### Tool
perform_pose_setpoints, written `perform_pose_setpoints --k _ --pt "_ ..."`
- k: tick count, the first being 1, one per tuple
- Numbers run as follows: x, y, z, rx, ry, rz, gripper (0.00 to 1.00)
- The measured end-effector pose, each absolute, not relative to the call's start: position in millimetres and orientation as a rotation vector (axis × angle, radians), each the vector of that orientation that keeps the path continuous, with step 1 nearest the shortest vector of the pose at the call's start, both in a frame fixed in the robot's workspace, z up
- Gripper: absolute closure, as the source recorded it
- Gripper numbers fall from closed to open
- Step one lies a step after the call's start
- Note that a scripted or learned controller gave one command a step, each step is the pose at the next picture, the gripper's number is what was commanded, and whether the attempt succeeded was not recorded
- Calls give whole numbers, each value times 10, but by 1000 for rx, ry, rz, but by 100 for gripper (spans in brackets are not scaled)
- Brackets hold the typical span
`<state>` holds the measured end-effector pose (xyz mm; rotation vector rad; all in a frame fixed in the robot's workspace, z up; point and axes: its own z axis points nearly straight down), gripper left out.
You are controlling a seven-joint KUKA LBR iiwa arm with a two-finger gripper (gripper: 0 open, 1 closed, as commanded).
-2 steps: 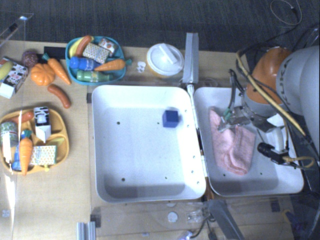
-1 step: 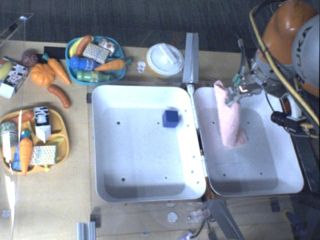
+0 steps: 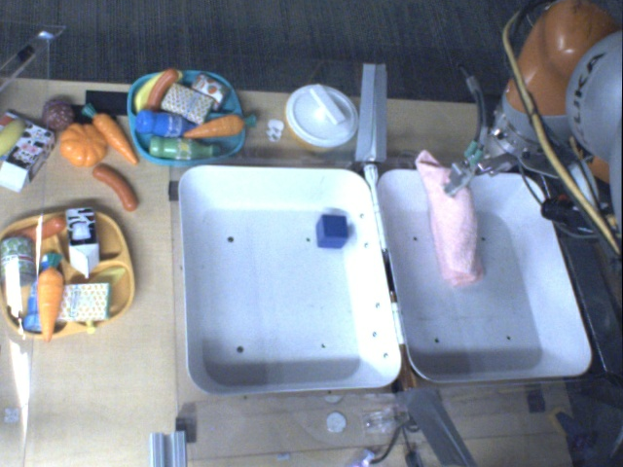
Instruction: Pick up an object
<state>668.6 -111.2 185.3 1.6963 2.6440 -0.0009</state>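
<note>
A pink cloth [image 3: 455, 230] lies lengthwise in the right bin [image 3: 516, 348], running from the back rim towards the middle. My gripper [image 3: 456, 181] is at the cloth's upper right edge, overlapping it near the bin's back. A small blue cube [image 3: 333, 230] sits in the left bin [image 3: 243, 348], towards its back right. The grey arm with its orange band [image 3: 550, 52] reaches in from the upper right.
A metal divider [image 3: 370, 115] stands behind the gap between the bins. A white lidded bowl [image 3: 321, 115] sits behind the left bin. A blue dish [image 3: 185, 120] and a yellow dish [image 3: 63, 275] of toy food stand on the bench at left, with loose toy vegetables [image 3: 97, 144].
</note>
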Motion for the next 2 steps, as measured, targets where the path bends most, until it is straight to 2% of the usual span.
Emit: perform_pose_setpoints --k 2 --pt "6646 -568 1819 958 2993 2 100"
